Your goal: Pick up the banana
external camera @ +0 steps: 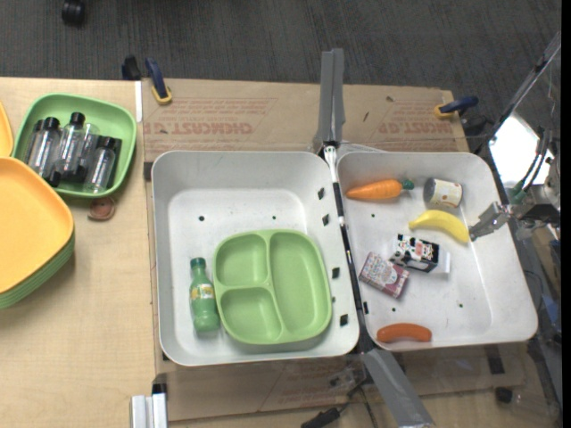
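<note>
One banana (441, 224) lies flat in the right bin (500, 319), curved side up, near the bin's far right part. Its neighbours crowd it: a small white cup (442, 192) just behind, a carrot (376, 190) to the left, a black-and-white packet (419, 253) just in front. The gripper (489, 222) sits at the bin's right wall, just beside the banana's tip, probably lining up a sideways approach. Whether it is spread or pressed together, I cannot tell; nothing is visibly pinched.
</note>
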`<state>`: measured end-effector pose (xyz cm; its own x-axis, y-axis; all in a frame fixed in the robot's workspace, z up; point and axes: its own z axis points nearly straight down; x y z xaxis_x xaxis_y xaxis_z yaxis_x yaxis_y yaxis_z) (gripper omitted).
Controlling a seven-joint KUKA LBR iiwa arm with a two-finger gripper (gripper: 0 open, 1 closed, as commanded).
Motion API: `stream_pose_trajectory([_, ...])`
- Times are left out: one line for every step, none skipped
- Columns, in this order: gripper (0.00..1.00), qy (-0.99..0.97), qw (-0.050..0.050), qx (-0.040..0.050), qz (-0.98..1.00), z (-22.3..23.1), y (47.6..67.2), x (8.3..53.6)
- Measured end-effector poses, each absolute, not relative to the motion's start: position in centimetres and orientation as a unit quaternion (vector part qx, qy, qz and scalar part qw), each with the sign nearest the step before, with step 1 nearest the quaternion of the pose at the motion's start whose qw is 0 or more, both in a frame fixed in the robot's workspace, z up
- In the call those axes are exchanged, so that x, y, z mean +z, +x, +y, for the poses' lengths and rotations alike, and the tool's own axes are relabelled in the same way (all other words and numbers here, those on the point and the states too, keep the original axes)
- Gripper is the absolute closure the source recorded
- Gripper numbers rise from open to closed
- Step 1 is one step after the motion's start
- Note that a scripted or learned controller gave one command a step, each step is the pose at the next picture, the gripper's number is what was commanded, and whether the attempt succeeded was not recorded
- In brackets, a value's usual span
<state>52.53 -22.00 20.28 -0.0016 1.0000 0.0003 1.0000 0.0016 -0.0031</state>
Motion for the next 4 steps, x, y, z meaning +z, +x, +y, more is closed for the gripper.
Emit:
stream_pose_trajectory([0.0,-0.686,0.004,-0.0038,-0.728,-21.3,56.2,9.2])
stream_pose_trajectory([1.0,-0.686,0.002,-0.0018,-0.727,-21.6,56.1,10.1])
stream_pose_trajectory([1.0,-0.719,0.001,0.0005,-0.695,-19.4,56.3,9.1])
stream_pose_trajectory([1.0,-0.707,0.001,0.0013,-0.708,-17.6,56.5,9.1])
